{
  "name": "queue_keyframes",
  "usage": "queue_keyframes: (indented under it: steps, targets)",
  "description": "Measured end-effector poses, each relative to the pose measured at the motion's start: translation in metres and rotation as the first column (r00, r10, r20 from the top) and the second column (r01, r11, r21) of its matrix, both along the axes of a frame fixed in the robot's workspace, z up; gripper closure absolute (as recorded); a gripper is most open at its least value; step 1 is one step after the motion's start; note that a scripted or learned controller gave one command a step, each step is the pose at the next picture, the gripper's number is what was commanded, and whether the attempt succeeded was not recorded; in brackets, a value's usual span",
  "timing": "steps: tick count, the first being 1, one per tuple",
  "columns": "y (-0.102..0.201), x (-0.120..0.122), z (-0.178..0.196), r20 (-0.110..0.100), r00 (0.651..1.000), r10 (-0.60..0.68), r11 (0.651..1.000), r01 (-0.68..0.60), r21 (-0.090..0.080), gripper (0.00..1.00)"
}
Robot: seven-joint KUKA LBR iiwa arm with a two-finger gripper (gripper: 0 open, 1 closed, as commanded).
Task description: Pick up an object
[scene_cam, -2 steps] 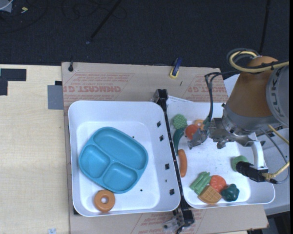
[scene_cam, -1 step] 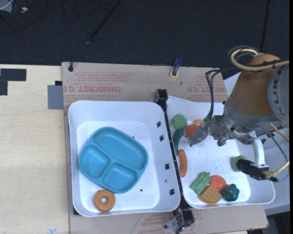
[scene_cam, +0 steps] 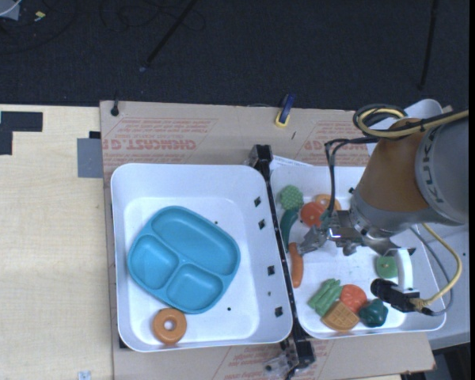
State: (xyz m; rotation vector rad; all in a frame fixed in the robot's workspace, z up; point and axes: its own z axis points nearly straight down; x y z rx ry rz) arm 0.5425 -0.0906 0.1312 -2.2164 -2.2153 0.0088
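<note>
My gripper [scene_cam: 326, 234] hangs over the middle of the right bin [scene_cam: 439, 287], under the grey arm with its orange band. Just up and left of it lie a red tomato [scene_cam: 310, 213], an orange piece [scene_cam: 324, 202] and a green leafy piece [scene_cam: 291, 197]. An orange carrot [scene_cam: 296, 268] lies below and left of the gripper, by the bin's left wall. The arm hides the toys beneath it, and nothing shows as held.
The right bin's front holds a green vegetable [scene_cam: 324, 294], a red piece [scene_cam: 353, 295], a waffle [scene_cam: 340, 317], a dark green piece [scene_cam: 373, 314] and a pale green round [scene_cam: 385, 267]. The left bin [scene_cam: 127, 182] holds a blue divided plate [scene_cam: 184, 256] and a donut [scene_cam: 169, 324].
</note>
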Motion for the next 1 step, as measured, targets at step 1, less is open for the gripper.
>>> queue_keyframes:
  steps: [1]
  targets:
    - [0.0014, -0.0007, -0.0459, 0.004, 1.0, 0.001, 1.0, -0.001, 0.0, 0.0]
